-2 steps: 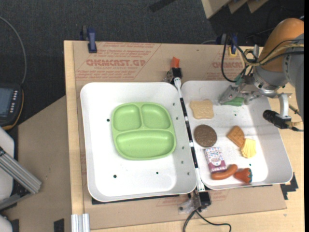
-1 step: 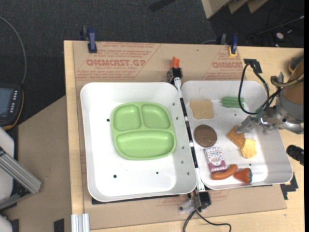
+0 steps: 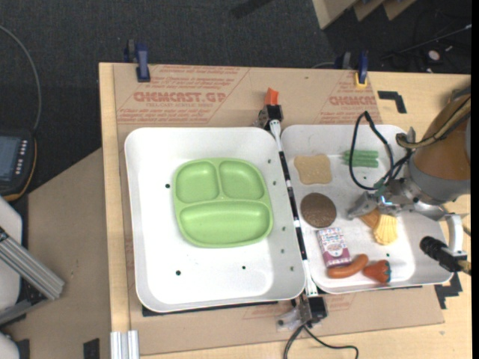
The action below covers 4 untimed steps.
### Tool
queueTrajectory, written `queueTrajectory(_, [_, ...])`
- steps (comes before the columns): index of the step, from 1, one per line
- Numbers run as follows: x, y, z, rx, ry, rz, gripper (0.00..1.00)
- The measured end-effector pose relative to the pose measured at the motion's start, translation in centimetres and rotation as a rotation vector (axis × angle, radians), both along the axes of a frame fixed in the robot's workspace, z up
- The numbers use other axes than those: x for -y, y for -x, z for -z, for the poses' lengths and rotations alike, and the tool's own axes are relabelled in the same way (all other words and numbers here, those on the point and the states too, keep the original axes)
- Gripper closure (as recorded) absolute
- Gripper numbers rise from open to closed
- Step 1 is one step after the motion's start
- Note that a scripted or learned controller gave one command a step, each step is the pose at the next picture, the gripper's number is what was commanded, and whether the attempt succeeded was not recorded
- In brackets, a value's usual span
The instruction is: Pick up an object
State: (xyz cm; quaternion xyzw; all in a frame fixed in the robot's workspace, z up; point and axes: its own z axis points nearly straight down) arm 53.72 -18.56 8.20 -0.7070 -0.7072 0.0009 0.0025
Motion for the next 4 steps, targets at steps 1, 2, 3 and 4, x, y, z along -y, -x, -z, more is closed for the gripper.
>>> queueTrajectory(1, [0.1, -0.2, -1.4, 0.008, 0.003, 0.001, 1.0])
queueTrajectory(2, [1.2, -1.7, -11.7, 0.018, 0.008, -0.001, 1.0])
queueTrajectory(3, [1.2, -8.7, -13.6, 0.014, 0.006, -0.004, 1.0])
queueTrajectory(4, [1.2, -8.3, -13.4, 0.006, 0.004, -0.001, 0.0])
